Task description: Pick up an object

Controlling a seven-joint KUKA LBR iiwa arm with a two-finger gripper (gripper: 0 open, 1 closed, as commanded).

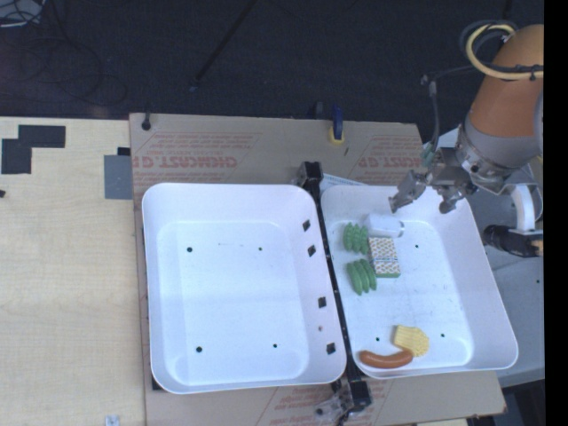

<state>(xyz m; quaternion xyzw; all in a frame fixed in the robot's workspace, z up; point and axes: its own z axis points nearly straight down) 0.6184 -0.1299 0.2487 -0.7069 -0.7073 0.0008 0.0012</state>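
Orange sausage (385,358) beside ridged yellow piece (412,339) in right bin (484,309); gripper (428,193) spread apart above.

The gripper (426,193) is hanging with its fingers spread over the far edge of the right bin (470,264), holding nothing. In that bin two green pieces (358,257), a checkered block (384,256) and a small white piece (385,226) are lying toward the left wall, while a sausage (384,358) and a yellow piece (412,339) are sitting by the near edge. The left bin (232,287) is lying just beside it.
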